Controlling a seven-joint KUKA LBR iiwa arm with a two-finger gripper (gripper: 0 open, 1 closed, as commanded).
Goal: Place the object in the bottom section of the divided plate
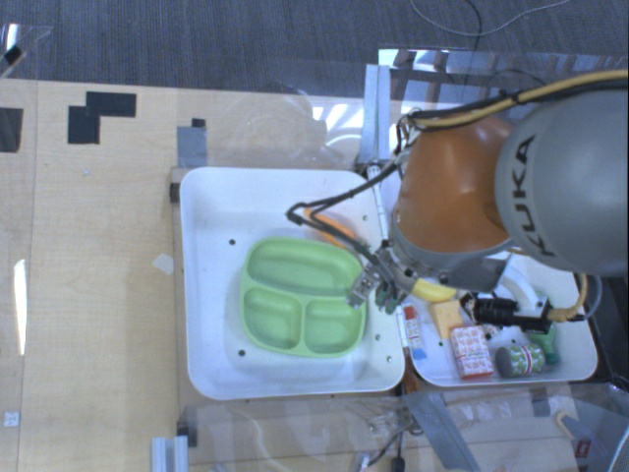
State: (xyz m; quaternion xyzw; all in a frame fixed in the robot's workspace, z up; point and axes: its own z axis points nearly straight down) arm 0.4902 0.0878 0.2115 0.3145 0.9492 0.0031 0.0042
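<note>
A light green divided plate lies in the left white bin, with one wide section at the far side and two smaller ones at the near side. All three sections look bare. An orange, carrot-like object lies in the bin just beyond the plate's far right rim, partly under the arm. My gripper hangs over the plate's right rim, near the seam between the two bins. The grey and orange wrist above it hides much of it.
The right bin holds a yellow banana, a yellow block, a red box, a small can and a white item. Black cables loop from the arm over the left bin's far right corner.
</note>
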